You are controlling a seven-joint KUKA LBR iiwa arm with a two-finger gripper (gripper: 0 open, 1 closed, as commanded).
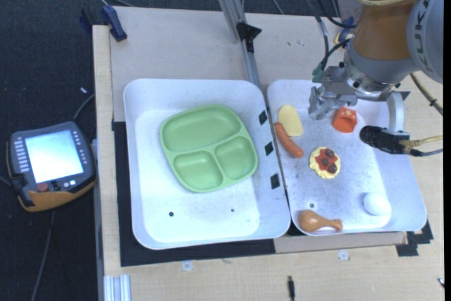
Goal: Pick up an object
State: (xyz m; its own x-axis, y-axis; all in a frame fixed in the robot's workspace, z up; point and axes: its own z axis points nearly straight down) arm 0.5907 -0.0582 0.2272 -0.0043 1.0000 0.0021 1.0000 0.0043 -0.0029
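My gripper point(325, 105) hangs over the far part of the right bin point(405, 183). Just right of it lies an orange-red piece point(344, 120), close to the gripper and not visibly held. A yellow piece point(289, 120) lies to the gripper's left, with an orange sausage point(288, 140) beside it. Nearer the front are a small round pizza point(325, 162), a white egg point(375, 204) and a brown drumstick point(318, 222).
The left bin point(144, 222) holds a green divided plate point(208, 148). A metal post point(232, 3) rises behind the bins. A black cable end point(380, 138) hangs over the right bin. A teach pendant point(49, 164) lies off the bench at left.
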